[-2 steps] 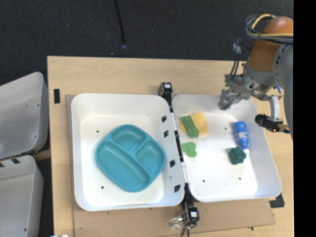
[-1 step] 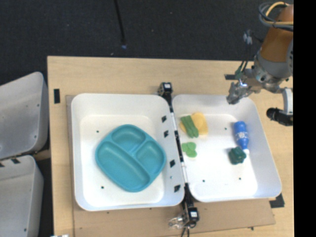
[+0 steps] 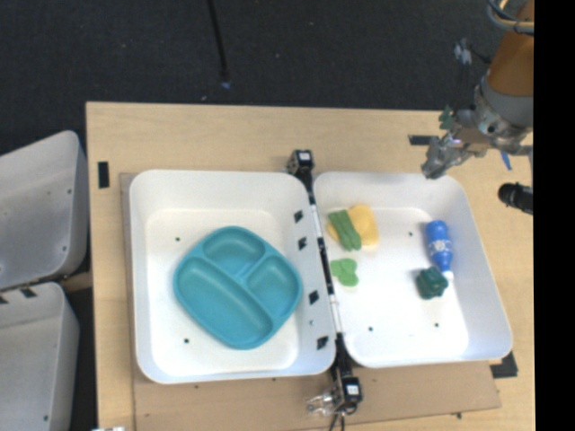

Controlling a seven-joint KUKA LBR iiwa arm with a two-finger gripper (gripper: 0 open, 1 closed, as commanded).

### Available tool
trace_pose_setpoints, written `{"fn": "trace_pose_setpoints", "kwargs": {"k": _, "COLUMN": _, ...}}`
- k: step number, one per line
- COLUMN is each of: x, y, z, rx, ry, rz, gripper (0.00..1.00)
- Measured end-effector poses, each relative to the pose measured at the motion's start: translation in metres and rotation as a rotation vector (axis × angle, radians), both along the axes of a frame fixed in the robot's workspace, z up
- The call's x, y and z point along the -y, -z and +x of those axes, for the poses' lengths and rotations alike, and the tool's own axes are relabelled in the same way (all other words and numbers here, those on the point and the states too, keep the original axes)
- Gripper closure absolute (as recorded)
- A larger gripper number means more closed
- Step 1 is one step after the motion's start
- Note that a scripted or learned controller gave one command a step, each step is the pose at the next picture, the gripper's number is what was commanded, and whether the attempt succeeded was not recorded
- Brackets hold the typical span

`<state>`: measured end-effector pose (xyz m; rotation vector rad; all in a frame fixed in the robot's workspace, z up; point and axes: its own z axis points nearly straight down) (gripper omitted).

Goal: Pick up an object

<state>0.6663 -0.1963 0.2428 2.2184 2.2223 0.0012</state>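
We see the objects loose in the right bin [image 3: 490, 330], the landmark here: a dark green piece [image 3: 431, 283] nearest, a blue bottle [image 3: 437, 243] beyond it; the gripper [image 3: 437, 162] hovers over the bin's far rim, carrying nothing

– Where's everything sitting?
– The left bin [image 3: 144, 268] holds a divided plate [image 3: 237, 285] in its middle. In the right bin [image 3: 476, 330], three items cluster by its left wall: a block [image 3: 343, 230], a lump [image 3: 364, 224] touching it, a small piece [image 3: 344, 272] in front.
– And its right edge?
– A bottle [image 3: 438, 244], with a chunky piece [image 3: 431, 283] just in front.
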Motion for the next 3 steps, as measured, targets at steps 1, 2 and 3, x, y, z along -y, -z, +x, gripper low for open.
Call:
{"fn": "trace_pose_setpoints", "kwargs": {"k": 1, "x": -0.042, "y": 0.007, "z": -0.027, "rx": -0.001, "ry": 0.001, "rz": -0.002, "gripper": 1.00}}
{"fn": "trace_pose_setpoints", "kwargs": {"k": 2, "x": -0.080, "y": 0.002, "z": -0.040, "rx": -0.001, "ry": -0.001, "rz": 0.000, "gripper": 1.00}}
{"fn": "trace_pose_setpoints", "kwargs": {"k": 3, "x": -0.127, "y": 0.010, "z": -0.056, "rx": -0.001, "ry": 0.001, "rz": -0.001, "gripper": 1.00}}
